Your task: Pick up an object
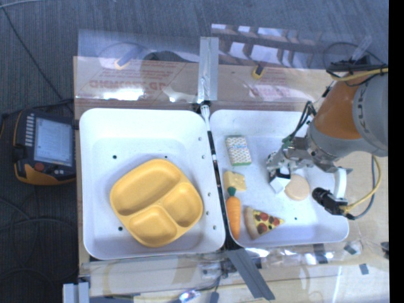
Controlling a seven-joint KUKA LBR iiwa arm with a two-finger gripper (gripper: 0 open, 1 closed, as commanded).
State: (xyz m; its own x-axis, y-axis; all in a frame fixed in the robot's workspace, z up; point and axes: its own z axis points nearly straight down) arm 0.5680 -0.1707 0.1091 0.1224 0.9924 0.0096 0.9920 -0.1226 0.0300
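In the right bin [315, 122] lie a green-and-white patterned block [238, 150], a small yellow cheese piece [234, 180], an orange carrot [233, 214], a pizza slice [263, 221] and a round beige piece [297, 187]. My gripper [279, 172] hangs low over the middle of this bin, at the end of the grey arm with the orange band [338, 115]. The round beige piece lies just to its lower right, touching or nearly touching it. The patterned block is a short way to the gripper's left.
The left bin [95, 137] holds a yellow divided plate [156, 201]. A raised divider [211, 169] separates the two bins. A black cable and connector [328, 199] hang off the wrist near the right bin's lower right corner. A teach pendant [44, 147] lies left of the bench.
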